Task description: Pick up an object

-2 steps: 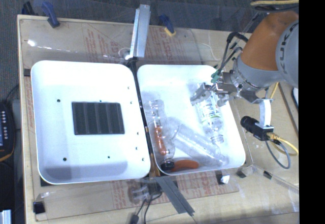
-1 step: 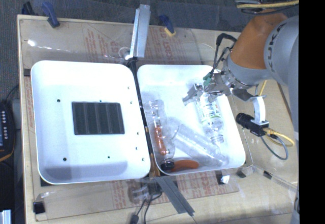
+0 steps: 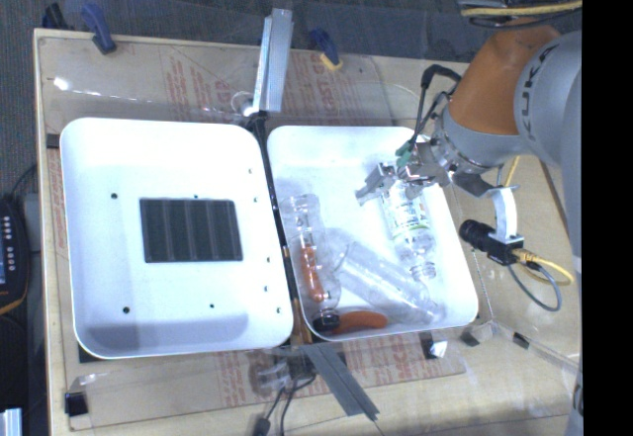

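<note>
Poised low in the right bin [image 3: 297, 152] toward two o'clock, end effector [image 3: 396, 172] over the clear plastic bottle [image 3: 410, 226] for a grasp; finger opening impossible to tell.

The arm [image 3: 524, 88] is cut off at the right edge.

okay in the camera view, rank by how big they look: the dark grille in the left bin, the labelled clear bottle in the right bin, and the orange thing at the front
1. Dark grille
2. Labelled clear bottle
3. Orange thing, partly hidden under clear bottles, so its full size is unsure
</note>
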`<action>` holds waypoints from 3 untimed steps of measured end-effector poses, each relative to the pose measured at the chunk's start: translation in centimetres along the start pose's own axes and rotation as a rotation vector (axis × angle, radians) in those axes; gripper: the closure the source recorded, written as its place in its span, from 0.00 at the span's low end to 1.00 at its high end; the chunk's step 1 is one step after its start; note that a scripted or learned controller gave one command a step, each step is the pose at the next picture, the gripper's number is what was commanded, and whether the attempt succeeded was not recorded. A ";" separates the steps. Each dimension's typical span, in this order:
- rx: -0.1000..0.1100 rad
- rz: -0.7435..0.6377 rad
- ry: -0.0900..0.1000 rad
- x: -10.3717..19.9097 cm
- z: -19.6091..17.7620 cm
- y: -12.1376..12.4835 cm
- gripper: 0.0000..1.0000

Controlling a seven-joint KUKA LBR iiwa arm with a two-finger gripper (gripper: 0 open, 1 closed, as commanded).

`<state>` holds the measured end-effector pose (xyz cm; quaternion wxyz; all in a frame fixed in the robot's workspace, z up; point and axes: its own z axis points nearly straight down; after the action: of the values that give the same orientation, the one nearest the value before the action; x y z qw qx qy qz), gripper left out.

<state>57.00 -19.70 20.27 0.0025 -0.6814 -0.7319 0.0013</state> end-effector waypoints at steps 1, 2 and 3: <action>-0.002 -0.005 -0.003 -1.4 2.9 2.5 0.00; -0.004 -0.044 -0.003 -1.4 0.8 2.6 0.00; -0.004 -0.080 -0.002 -1.6 1.2 5.0 0.00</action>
<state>62.06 -20.90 18.99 0.0003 -0.6518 -0.7584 0.0005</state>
